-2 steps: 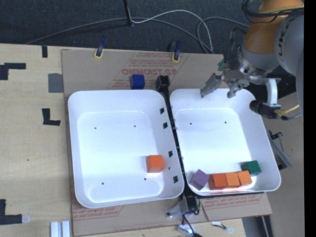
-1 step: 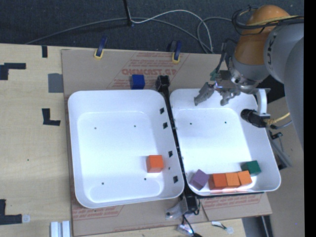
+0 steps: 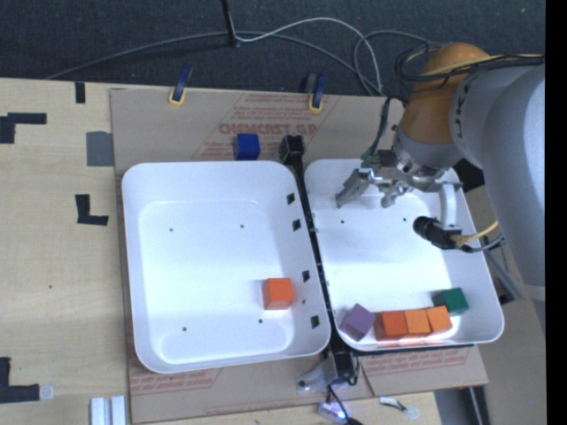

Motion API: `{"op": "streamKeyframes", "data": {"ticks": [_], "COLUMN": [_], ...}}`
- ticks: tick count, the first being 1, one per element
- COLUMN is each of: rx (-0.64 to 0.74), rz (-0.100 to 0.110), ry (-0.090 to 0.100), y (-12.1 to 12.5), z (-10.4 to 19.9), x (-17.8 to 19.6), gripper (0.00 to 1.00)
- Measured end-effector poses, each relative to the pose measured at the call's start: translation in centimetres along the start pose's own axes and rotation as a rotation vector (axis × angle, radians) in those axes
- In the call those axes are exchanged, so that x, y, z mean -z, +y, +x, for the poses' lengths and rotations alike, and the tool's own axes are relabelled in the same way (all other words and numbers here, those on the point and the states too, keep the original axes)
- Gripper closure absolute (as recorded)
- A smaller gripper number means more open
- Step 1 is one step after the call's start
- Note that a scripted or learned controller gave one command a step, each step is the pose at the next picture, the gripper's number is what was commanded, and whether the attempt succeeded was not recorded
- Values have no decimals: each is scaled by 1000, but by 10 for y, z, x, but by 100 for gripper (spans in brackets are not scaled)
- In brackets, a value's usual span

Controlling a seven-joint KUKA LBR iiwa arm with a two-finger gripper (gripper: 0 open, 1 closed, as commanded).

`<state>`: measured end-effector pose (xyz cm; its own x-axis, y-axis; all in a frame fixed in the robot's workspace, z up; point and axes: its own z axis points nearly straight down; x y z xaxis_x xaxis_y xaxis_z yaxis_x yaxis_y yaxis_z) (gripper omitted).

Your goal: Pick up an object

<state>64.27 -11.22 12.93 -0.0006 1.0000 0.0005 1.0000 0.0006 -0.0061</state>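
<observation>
Above the far end of the right bin (image 3: pixel 496 326), the gripper (image 3: pixel 370 189) hangs over bare white floor, with the arm (image 3: pixel 496 122) and its orange band (image 3: pixel 438 96) rising behind it toward the right edge of the view. Two pale fingers (image 3: pixel 353 187) splay apart at the tool's tip, so the jaws stand open, and nothing lies between them; the gripper has hold of no object.

Candidate objects lie well apart from the gripper. Toward the near end of the same bin, far below the fingertips as seen from the camera, a row of blocks rests against the near wall: a purple block (image 3: pixel 357 320), then three orange blocks (image 3: pixel 414 323) touching one another, then a green block (image 3: pixel 453 301) just beyond their right end. Across the black divider (image 3: pixel 306 237), to the gripper's left and nearer the camera, a single orange cube (image 3: pixel 277 293) sits alone on the floor of the left bin (image 3: pixel 142 264). A blue block (image 3: pixel 247 145) rests outside both bins on the cardboard (image 3: pixel 213 118), to the gripper's left and slightly farther back.

Progress, judged from this arrangement: the pick has not begun. No object is lifted or touched. What is left appears to be the whole sequence: travel to one block, descent, closure, and lift. The row against the wall seems the harder target, since neighbouring blocks touch; the purple block at its end or the lone cube offers freer sides.
</observation>
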Motion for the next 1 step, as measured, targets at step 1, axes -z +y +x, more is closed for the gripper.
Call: {"op": "streamKeyframes", "data": {"ticks": [1], "rx": [0], "rz": [-2], "ry": [0], "y": [-1], "z": [1], "x": [-43], "gripper": [0]}}
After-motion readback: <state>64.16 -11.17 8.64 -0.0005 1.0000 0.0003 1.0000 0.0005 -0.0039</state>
